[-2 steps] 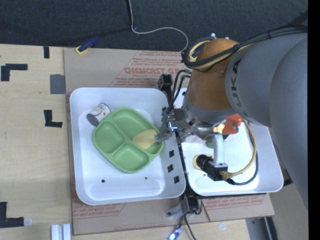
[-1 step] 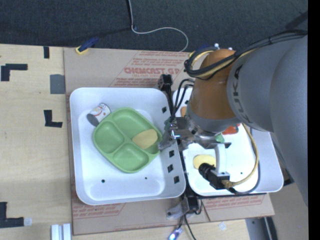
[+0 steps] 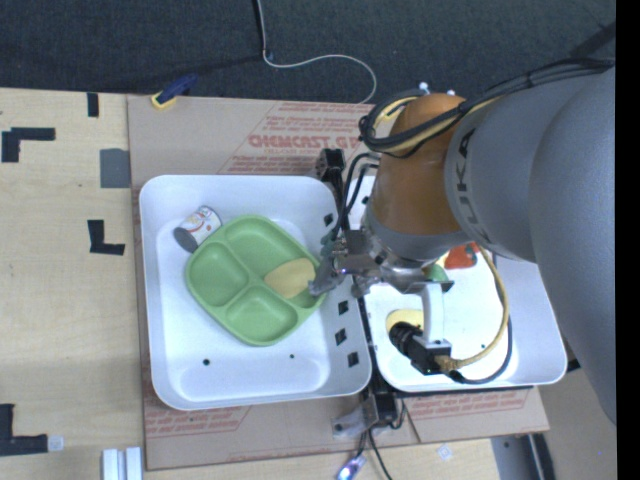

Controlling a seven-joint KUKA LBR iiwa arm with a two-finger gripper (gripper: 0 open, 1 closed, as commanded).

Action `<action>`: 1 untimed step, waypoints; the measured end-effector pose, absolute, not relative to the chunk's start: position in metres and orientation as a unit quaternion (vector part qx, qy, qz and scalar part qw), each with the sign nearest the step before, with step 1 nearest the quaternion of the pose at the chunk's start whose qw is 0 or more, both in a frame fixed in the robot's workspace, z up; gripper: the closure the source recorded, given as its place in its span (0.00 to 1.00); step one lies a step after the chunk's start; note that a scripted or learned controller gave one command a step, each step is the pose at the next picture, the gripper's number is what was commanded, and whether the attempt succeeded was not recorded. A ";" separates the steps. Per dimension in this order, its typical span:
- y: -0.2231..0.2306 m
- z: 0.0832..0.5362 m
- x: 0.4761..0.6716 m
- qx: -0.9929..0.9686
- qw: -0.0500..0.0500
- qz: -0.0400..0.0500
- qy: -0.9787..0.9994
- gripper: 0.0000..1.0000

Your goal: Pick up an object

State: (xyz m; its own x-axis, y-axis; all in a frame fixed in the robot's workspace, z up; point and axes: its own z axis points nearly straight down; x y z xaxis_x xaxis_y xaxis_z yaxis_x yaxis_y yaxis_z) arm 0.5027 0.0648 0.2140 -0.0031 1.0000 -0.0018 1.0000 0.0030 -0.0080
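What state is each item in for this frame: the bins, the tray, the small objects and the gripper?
Left bin: upright, holds the tray and the cup.
Green divided tray: lying flat, yellow object in one compartment.
Yellow object: resting on the tray, at the gripper.
Small white cup: tipped on its side beside the tray.
Gripper: low over the tray's right edge.
Right bin: upright, partly hidden by the arm.

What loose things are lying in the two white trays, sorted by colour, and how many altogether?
Green: 1, the divided plate
Yellow: 1, the pale oval piece on that plate
White and grey: 1, the small object beside the plate
Orange-red: 1, the partly hidden item in the right bin
Total: 4
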 end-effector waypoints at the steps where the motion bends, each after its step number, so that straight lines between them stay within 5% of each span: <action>1: 0.057 0.218 0.496 -0.706 0.003 0.004 -0.708 1.00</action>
